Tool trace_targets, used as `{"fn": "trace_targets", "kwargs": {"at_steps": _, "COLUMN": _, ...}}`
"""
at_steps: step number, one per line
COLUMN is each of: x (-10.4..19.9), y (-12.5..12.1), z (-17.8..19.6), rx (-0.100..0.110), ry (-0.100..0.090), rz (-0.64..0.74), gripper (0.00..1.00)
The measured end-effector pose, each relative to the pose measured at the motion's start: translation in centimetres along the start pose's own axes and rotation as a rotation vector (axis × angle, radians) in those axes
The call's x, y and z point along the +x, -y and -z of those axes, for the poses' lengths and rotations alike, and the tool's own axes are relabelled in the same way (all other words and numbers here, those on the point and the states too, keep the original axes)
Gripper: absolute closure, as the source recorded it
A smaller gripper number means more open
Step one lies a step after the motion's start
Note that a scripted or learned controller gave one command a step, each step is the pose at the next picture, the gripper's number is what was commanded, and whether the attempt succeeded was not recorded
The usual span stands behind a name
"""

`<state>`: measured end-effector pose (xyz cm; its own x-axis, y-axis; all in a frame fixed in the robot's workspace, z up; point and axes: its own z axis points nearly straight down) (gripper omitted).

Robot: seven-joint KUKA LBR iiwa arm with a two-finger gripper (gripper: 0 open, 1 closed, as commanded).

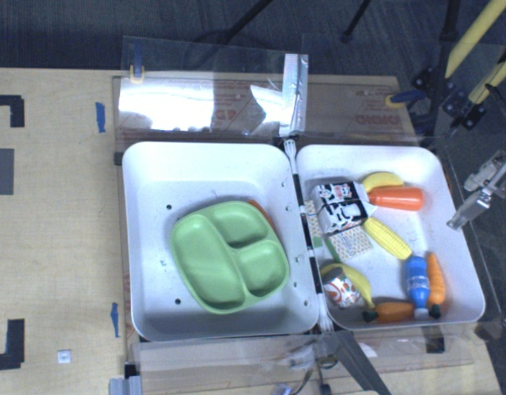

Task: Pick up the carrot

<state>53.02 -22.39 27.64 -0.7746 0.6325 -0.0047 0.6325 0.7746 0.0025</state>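
Nearest the camera, carrot (434, 276) lies along the right bin's (462, 220) front corner beside a blue bottle (417, 280), while my pincer (475, 200), state indiscernible, hovers at that bin's right rim.

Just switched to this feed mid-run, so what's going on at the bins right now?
The arm's gripper sits at the right edge of the right bin, above its rim, with nothing between its fingers. The carrot lies untouched near that bin's front right corner, beside a blue bottle. Around them sit a corn cob, bananas, an orange-red toy and a patterned card. The left bin holds a green divided plate.
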Motion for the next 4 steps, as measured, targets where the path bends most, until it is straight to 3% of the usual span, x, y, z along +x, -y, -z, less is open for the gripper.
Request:
{"fn": "trace_targets", "kwargs": {"at_steps": 1, "x": 3.3, "y": 0.4, "z": -10.2, "rx": 0.0, "ry": -0.003, "rz": 0.214, "gripper": 0.0}}
{"fn": "trace_targets", "kwargs": {"at_steps": 2, "x": 2.8, "y": 1.9, "z": -18.0, "rx": -0.001, "ry": -0.006, "rz": 0.203, "gripper": 0.0}}
{"fn": "trace_targets", "kwargs": {"at_steps": 3, "x": 2.7, "y": 1.8, "z": -17.0, "rx": -0.005, "ry": -0.001, "rz": 0.201, "gripper": 1.0}}
{"fn": "trace_targets", "kwargs": {"at_steps": 4, "x": 3.9, "y": 3.1, "z": -6.8, "rx": 0.0, "ry": 0.0, "rz": 0.328, "gripper": 1.0}}
